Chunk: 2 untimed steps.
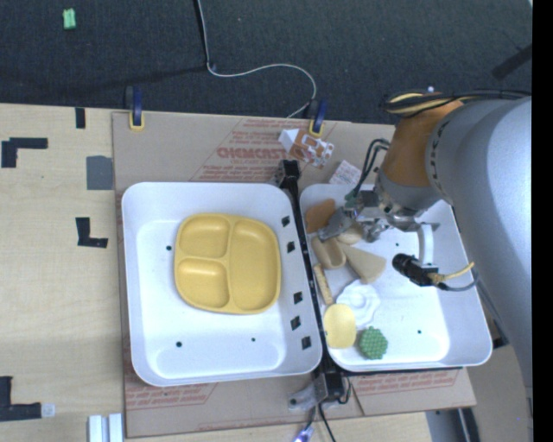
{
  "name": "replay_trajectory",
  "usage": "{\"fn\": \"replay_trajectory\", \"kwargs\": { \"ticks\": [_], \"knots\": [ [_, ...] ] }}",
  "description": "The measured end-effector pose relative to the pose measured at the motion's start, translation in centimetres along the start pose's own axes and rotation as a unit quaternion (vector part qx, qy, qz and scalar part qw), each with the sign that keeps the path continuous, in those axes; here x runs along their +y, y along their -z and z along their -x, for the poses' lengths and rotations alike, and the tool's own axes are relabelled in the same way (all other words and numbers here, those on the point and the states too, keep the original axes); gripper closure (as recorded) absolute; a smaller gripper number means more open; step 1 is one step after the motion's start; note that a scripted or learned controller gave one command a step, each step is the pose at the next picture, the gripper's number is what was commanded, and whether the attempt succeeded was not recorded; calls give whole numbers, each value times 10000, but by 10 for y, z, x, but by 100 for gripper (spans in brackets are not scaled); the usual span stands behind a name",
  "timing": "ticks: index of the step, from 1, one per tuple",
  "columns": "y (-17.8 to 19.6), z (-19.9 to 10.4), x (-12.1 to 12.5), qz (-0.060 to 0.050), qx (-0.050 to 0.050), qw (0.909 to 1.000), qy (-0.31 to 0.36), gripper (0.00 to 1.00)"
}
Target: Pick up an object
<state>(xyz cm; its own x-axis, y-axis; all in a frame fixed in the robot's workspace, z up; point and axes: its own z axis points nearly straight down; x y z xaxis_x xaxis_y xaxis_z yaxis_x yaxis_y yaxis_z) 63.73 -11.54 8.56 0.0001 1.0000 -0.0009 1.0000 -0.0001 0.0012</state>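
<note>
A pale wooden bench point(52, 285) fills the lower and left parts of the frame, marked with several black tape pieces at the left. On it lies a brown cardboard sheet point(216, 142) with red print, held at its top edge by a yellow clamp point(136, 110) at upper left and a blue one point(318, 116) near the top centre. Above the bench, across the top of the frame, runs dark carpet point(302, 34) with a small green tag point(69, 17) at upper left and a thin white cable point(259, 69) curling down toward the blue clamp.

Two white bins sit side by side on the cardboard, touching along the middle. The left bin point(147, 345) holds a yellow divided plate point(228, 262), lying flat near its centre. The right bin point(432, 345) holds a cluster along its left side: tan and brown wooden pieces point(346, 255) in the upper part, a white piece point(363, 300) below them, then a yellow piece point(340, 326) and a green knobbly ball point(372, 343) at the lower left.

The arm point(484, 173) enters from the right of the frame, its orange band at upper right. The gripper point(359, 220) is down over the wooden pieces in the upper left of the right bin; whether it is clamped or released cannot be told.
</note>
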Motion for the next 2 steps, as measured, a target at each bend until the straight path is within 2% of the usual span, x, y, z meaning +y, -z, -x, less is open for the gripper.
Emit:
{"fn": "replay_trajectory", "kwargs": {
  "ticks": [1, 2],
  "knots": [
    [-1, -6, 29, -78, -18, 10000, 22, 0],
    [9, -6, 30, -40, -18, 10000, 6, 100]
  ]
}}
